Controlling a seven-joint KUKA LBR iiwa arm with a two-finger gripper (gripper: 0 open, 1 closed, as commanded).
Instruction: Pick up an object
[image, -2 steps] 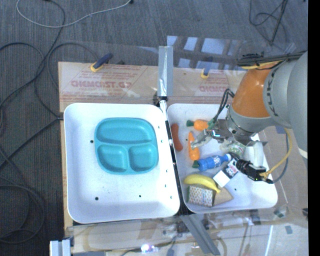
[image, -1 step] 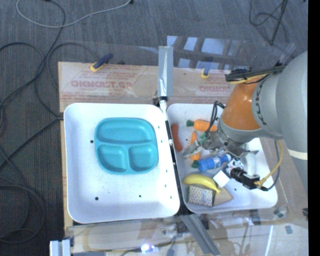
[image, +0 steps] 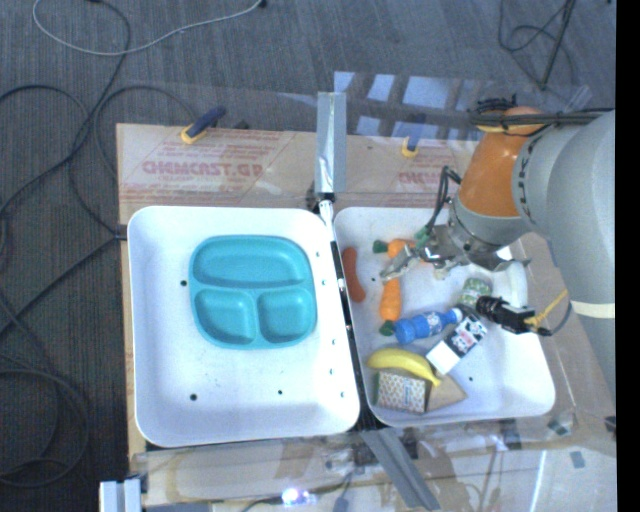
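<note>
The claw is low inside the right bin, near that bin's far-left part, with the grey arm and its orange band stretching away to the bin's right. Its two fingers look spread apart, and nothing shows between them, so the pick does not appear to be made yet.

The objects to choose from all lie in the right bin. Closest to the claw is a carrot, lying just below the fingertips; a second small orange piece lies just above them, and whether either finger touches one of these is too fine to tell. A red sausage-like toy lies along the bin's left wall. Toward the bin's middle there is a blue bottle, and beside it a small black-and-white box. Near the bin's front-left corner a banana rests against a tan, patterned block.

The left bin carries a turquoise divided tray, well apart from the claw.

As a judgement: the approach is done or nearly so, with the carrot the likely target. Closing on it, lifting and clearing the bin are all left.
</note>
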